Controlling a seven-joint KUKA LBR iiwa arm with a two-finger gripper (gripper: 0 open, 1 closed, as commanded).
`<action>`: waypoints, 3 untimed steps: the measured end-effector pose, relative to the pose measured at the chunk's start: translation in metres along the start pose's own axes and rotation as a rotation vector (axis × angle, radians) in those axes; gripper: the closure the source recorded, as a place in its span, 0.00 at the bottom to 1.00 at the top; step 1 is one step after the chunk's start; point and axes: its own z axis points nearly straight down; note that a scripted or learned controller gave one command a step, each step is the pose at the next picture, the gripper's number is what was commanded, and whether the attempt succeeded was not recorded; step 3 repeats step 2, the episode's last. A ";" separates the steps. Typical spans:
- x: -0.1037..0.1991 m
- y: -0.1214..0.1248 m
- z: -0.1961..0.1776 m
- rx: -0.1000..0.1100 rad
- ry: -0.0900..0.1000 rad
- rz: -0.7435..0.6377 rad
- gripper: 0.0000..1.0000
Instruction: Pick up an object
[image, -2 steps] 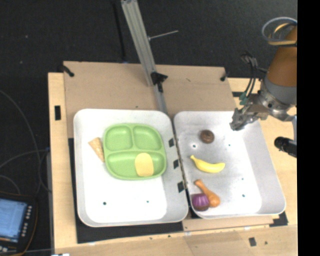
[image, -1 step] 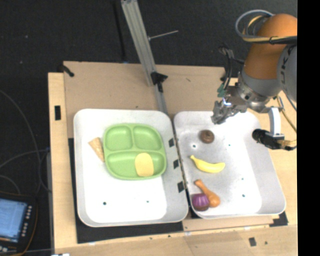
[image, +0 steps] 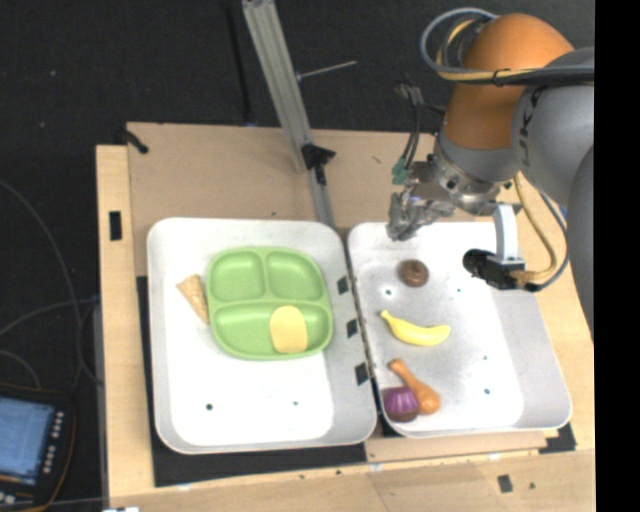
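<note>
Nearby, banana (image: 416, 331) lies below brown donut (image: 413, 271).

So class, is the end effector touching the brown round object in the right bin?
Apart. The camera view shows bare white bin floor between the end effector and the brown round object, which sits below it in the picture.
</note>
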 end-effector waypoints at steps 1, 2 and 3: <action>0.057 0.019 0.002 0.001 0.000 0.000 1.00; 0.110 0.030 0.021 0.002 0.000 0.001 1.00; 0.110 0.030 0.021 0.002 0.000 0.001 1.00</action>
